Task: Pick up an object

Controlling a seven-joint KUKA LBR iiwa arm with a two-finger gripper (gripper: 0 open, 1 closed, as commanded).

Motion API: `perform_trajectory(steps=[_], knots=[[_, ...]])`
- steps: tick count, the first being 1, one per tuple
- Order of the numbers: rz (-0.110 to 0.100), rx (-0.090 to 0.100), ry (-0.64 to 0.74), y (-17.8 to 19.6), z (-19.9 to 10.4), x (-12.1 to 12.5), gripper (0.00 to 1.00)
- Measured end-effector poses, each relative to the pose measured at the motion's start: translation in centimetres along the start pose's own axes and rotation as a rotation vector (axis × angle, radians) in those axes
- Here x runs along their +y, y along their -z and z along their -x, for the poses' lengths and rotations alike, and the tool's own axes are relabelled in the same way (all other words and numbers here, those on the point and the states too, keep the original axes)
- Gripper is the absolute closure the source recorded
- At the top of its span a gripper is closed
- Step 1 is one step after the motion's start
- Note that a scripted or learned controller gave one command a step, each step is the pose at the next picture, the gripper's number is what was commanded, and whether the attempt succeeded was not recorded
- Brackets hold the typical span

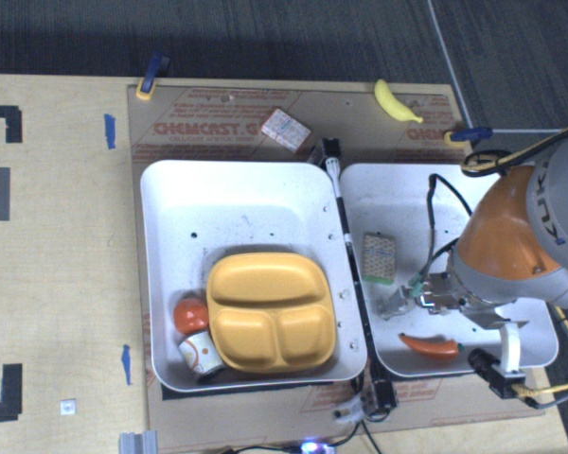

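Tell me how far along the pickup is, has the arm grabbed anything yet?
Done: the arm has reached into the right bin, with its gripper low over the floor. In hand: nothing visibly lifted; the red pepper lies on the bin floor beside the gripper, and the small patterned packet sits just above it. Left: closing on an object and raising it. The yellow tray in the left bin looks untouched.

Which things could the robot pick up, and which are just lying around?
For the job: the pincer, chili pepper and sponge in the right bin; yellow tray, tomato and small cup in the left bin.

Lying about: banana, card, blue clamp.
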State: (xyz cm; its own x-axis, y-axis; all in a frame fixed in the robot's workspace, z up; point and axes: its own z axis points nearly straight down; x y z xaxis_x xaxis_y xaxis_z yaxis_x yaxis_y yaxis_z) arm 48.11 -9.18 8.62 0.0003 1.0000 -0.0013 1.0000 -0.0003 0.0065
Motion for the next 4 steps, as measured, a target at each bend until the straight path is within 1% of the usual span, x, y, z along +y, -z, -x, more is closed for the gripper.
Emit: perform_trajectory(steps=[1,2,4], knots=[[0.0,0.0,0.0,0.0,1.3,0.0,0.0],[-0.001,0.0,0.002,0.0,0.0,0.0,0.0],[0.0,0.001,0.001,0.0,0.4,0.0,0.0]])
